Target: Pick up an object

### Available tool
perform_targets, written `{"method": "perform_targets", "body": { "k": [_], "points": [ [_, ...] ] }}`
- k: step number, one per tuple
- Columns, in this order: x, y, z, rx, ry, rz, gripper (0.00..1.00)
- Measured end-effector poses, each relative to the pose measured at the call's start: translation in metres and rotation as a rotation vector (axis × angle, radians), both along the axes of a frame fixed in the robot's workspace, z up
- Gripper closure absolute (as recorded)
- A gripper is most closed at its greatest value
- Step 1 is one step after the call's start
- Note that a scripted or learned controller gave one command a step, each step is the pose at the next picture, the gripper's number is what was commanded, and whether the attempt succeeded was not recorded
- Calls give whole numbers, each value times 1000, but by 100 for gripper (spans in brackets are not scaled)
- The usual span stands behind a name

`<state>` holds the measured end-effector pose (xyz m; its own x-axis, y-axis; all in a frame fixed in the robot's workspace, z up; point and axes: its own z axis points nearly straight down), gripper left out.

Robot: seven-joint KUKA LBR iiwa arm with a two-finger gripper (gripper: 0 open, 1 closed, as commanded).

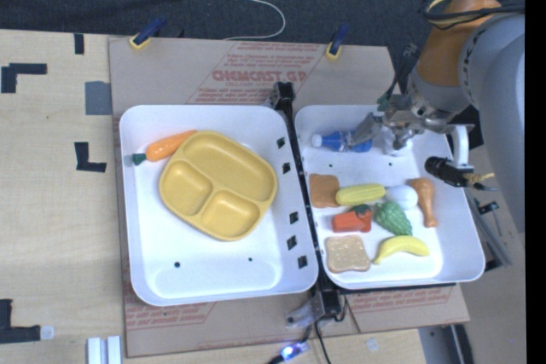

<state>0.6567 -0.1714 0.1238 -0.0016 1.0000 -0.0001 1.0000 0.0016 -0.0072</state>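
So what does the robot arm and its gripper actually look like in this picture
The arm is a thick, rounded grey tube with a glossy orange band above the wrist. A thin yellow cable loops over that band, and darker cables run down beside it. The gripper is a small cluster of grey and silver metal parts with dark fittings, much narrower than the arm.

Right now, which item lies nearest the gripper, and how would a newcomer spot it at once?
Start at the right bin, the one crowded with toy food. Along its far edge, just left of the gripper, lies a blue bottle on its side with a white cap pointing toward the divider. It is the one blue thing there; its neighbours are orange, yellow, green or tan.
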Motion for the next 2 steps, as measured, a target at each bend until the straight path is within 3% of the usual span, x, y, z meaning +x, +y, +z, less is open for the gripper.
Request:
{"method": "perform_targets", "body": {
  "k": [1, 2],
  "points": [
    [-2, 1, -42, -1, 5, 3, 0],
    [-2, 1, -30, -1, 4, 3, 100]
  ]
}}
